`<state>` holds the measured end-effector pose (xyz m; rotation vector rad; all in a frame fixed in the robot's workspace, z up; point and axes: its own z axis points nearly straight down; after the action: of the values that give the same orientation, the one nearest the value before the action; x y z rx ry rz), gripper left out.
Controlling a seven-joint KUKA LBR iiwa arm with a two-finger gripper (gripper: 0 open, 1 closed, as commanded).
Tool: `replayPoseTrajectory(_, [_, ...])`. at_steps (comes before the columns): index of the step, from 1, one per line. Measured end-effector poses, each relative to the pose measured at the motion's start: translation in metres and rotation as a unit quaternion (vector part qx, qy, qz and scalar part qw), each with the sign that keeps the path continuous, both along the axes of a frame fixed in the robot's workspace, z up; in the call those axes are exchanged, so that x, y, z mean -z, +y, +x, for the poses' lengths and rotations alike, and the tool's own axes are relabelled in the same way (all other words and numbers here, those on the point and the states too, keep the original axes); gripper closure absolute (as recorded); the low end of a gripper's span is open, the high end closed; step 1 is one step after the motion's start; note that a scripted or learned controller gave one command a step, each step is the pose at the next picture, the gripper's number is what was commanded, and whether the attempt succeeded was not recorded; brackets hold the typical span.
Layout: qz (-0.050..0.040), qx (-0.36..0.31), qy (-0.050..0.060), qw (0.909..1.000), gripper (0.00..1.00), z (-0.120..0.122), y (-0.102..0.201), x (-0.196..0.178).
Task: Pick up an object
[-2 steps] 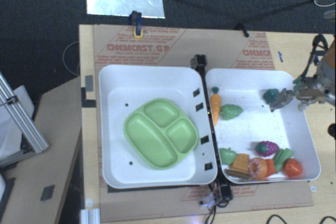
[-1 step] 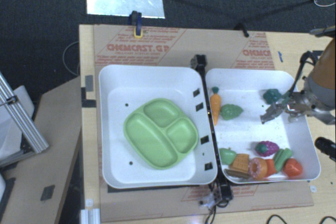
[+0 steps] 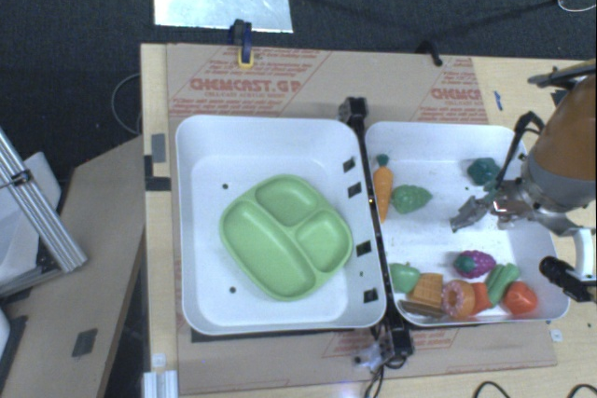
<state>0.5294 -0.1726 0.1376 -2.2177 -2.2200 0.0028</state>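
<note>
White right bin [image 3: 438, 140] holds bright plastic toy food [image 3: 474, 263]; end effector [image 3: 469, 213] hovers above, fingers spread, gripping nothing.

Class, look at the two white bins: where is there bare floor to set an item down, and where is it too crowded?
Left bin: bare floor rings the green divided plate, widest along the far side. Right bin: a free patch between the carrot, the green leafy toy and the near-edge pile. Crowded: that pile around the donut, and by the gripper.
</note>
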Motion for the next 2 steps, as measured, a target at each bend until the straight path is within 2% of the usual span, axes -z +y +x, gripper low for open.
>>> replayPoseTrajectory(1, [-0.0001,0.0,-0.001,1.0,0.0,0.0,0.001,0.052])
replayPoseTrajectory(2, [-0.0006,0.0,-0.003,1.0,1.0,0.001,0.0,0.039])
